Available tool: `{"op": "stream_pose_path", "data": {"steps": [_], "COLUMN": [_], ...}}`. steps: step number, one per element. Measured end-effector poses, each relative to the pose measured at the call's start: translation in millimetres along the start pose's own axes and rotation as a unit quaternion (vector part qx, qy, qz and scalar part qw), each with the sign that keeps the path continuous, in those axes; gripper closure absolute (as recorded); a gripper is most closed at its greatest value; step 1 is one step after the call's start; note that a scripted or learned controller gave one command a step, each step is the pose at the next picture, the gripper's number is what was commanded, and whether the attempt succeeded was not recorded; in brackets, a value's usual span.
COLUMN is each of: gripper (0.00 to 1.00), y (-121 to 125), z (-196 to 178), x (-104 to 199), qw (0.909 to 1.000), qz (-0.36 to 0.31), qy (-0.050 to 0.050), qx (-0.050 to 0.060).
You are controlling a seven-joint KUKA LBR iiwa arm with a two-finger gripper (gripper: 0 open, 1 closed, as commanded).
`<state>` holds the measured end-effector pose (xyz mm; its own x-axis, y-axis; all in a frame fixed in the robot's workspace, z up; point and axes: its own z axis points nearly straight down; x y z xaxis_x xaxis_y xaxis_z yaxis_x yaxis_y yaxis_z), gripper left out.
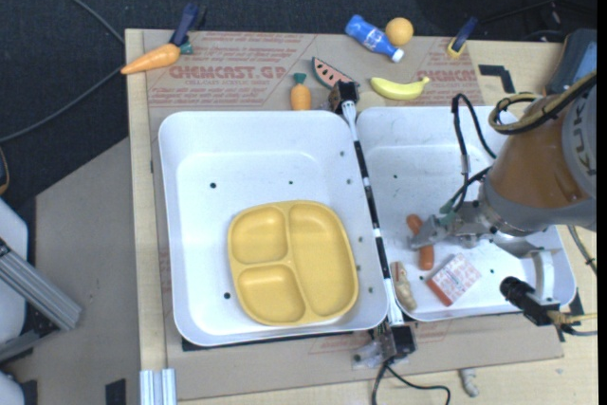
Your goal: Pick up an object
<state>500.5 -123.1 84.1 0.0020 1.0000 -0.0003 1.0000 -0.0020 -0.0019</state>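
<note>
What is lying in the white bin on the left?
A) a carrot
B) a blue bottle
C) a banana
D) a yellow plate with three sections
D: the yellow divided plate lies in the left bin; the banana, bottle and carrot lie on the board behind the bins.

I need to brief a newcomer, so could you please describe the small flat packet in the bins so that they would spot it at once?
Start at the right bin, the one the arm reaches into. Near its front edge lies the packet, a flat red and white rectangle lying at a slant. Its neighbours are rounded: two small orange-red pieces to its left and a pale brown piece by the divider.
</note>
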Motion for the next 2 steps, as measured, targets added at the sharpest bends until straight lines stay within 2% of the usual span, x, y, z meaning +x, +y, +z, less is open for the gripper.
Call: {"op": "stream_pose_path", "data": {"steps": [1, 2], "gripper": [1.0, 1.0], "y": [0.6, 72.8], "z": [-9.9, -101.4], "x": [0.9, 60.8], "qw": [1.0, 1.0], "qz": [0.0, -0.002], "qy": [0.0, 0.0], "qx": [-0.001, -0.002]}}
